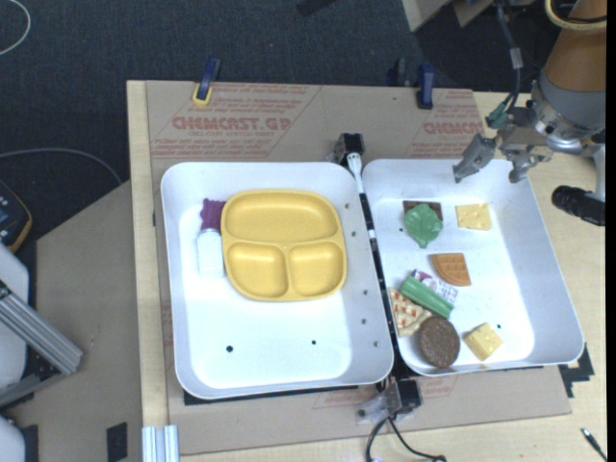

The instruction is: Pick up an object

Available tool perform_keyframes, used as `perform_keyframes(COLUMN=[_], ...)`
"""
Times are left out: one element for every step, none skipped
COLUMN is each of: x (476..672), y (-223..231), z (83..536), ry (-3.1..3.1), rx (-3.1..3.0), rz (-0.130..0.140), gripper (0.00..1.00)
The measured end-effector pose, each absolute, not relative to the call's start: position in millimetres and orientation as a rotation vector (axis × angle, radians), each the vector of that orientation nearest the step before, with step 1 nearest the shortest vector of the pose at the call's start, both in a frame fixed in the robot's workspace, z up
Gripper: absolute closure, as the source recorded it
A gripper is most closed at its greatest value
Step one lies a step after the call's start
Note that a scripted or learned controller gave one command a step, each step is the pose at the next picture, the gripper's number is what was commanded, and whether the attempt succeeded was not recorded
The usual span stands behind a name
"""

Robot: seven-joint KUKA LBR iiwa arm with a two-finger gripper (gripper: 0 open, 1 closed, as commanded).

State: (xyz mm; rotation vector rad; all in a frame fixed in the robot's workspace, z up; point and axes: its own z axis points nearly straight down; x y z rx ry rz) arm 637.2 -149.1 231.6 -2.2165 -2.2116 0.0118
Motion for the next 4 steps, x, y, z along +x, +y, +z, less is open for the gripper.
perform_keyframes(x=[639.7,632.4,628.9,630.1], y=[-149,-143,-146,-145], z=[238,191,128,85], ry=[-2.221,-2.218,-2.216,-2.221], rx=[-2.221,-2.218,-2.217,-2.222], rz=[0.001,0.005,0.007,-0.002], gripper=[0.0,0.0,0.0,0.0])
